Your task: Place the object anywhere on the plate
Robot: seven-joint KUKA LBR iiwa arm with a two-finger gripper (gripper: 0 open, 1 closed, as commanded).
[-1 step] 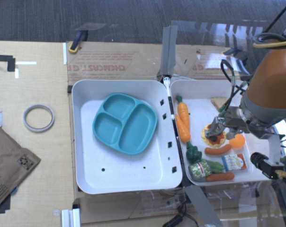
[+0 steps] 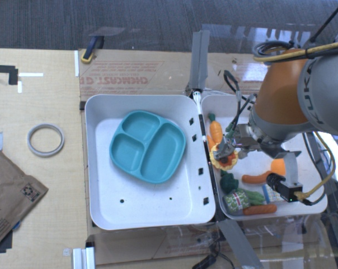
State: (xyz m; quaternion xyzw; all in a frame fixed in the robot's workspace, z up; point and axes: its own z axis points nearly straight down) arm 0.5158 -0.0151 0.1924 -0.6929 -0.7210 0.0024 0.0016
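A teal plate point(image 2: 148, 146) with three compartments lies in the left white bin point(image 2: 102, 206), with nothing on it. The right bin point(image 2: 320, 203) holds several toy foods. Among them are an orange carrot point(image 2: 215, 132), a yellow and red piece point(image 2: 225, 160), a dark green piece point(image 2: 229, 181), an orange-red sausage shape point(image 2: 258, 178) and a red pepper point(image 2: 261, 209). My gripper point(image 2: 226, 148) hangs low at the right bin's left side. It sits directly over the yellow and red piece, just right of the carrot. The arm's orange band point(image 2: 281, 91) covers the back of that bin.
A green packet point(image 2: 236, 199) and a blue item point(image 2: 270, 195) lie at the right bin's front. A tape ring point(image 2: 46, 139), a brown cardboard box point(image 2: 9, 198) and a black bracket point(image 2: 6, 72) sit on the bench to the left. The divider wall point(image 2: 202, 144) separates the bins.
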